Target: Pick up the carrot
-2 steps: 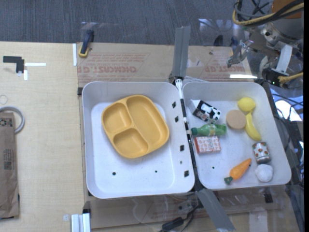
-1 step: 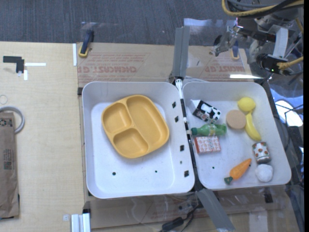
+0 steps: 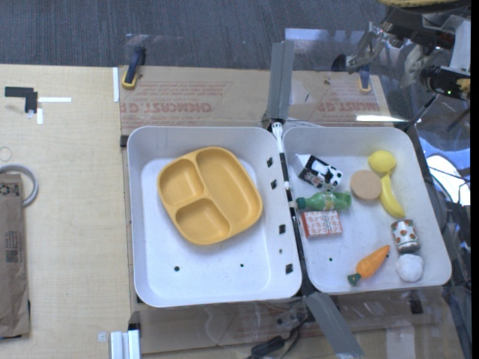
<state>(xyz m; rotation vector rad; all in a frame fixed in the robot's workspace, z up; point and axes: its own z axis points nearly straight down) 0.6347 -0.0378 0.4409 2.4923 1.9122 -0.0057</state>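
The carrot is lying in the right bin, near its front edge, tilted so that the orange body is pointing up and to the right while the green stub is pointing down toward the front rim. It is sitting just beside a small white ball and just below a small patterned can, with a red-and-white packet and a green bottle farther to its left. The arm is hanging at the upper right, well apart from the bin's contents, and the pincer is hovering beyond the bin's far rim; whether it is open or closed I cannot tell from this angle. Judging by this, the task is sitting at its opening step: the approach is not yet made and the carrot is resting untouched. The next move is calling for the arm to be travelling forward over the right bin and descending onto the carrot's thicker orange middle, with the pincer turning across the carrot's slanted axis. The ball and can are crowding its upper end, so the descent is needing care. The left bin, holding a yellow divided plate, is playing no part.
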